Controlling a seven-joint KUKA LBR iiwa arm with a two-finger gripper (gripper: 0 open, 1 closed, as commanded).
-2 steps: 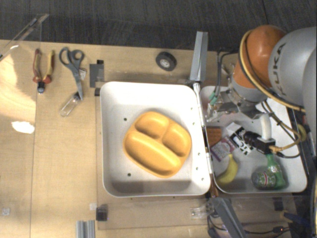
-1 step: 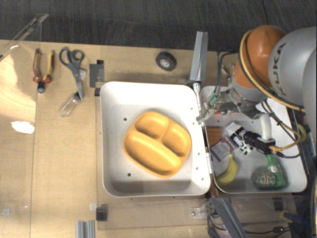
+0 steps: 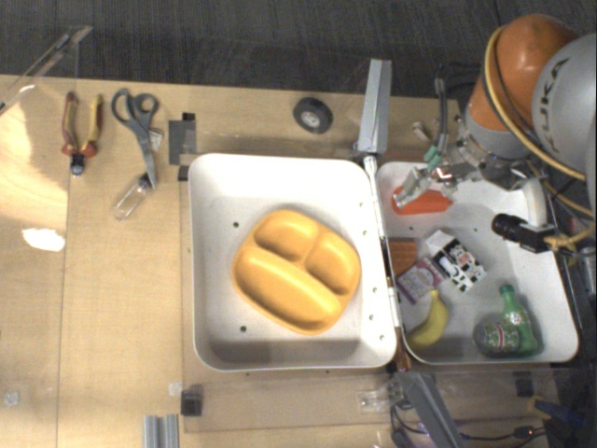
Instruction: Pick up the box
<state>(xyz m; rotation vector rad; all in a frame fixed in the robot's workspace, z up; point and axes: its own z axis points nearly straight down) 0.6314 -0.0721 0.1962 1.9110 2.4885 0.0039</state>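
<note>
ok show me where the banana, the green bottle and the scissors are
banana [image 3: 428, 319]: camera view, middle of its curved yellow body.
green bottle [image 3: 506, 329]: camera view, on its labelled body.
scissors [image 3: 145, 147]: camera view, near the pivot, just below the handles.

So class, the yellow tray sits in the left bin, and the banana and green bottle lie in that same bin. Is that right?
Not quite. The camera view shows the banana and green bottle in the right bin; the yellow tray does sit in the left bin.
</note>
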